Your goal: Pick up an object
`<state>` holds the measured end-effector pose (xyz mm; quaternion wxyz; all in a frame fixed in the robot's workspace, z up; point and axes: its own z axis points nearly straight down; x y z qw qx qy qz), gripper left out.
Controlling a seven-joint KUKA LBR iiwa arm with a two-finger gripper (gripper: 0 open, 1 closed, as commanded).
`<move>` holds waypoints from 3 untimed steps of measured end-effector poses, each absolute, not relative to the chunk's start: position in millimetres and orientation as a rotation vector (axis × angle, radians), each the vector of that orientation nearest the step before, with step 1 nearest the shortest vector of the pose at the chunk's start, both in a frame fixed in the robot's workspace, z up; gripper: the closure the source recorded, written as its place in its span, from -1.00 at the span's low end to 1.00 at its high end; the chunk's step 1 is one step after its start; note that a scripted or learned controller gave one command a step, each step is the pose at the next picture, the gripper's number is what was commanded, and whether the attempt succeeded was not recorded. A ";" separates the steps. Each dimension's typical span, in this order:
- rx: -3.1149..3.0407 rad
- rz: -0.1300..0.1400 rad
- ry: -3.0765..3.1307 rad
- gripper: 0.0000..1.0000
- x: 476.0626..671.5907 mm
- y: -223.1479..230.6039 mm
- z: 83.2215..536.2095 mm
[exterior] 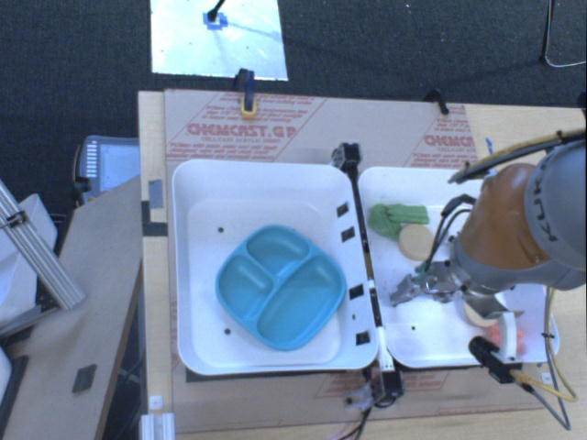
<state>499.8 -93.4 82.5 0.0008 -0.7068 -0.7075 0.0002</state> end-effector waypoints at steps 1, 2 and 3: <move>-2.220 -0.004 -2.224 1.00 501.2 -93.1 95.2; -2.220 -0.006 -2.230 1.00 511.2 -87.1 145.6; -2.221 -0.008 -2.231 1.00 509.7 -82.0 207.7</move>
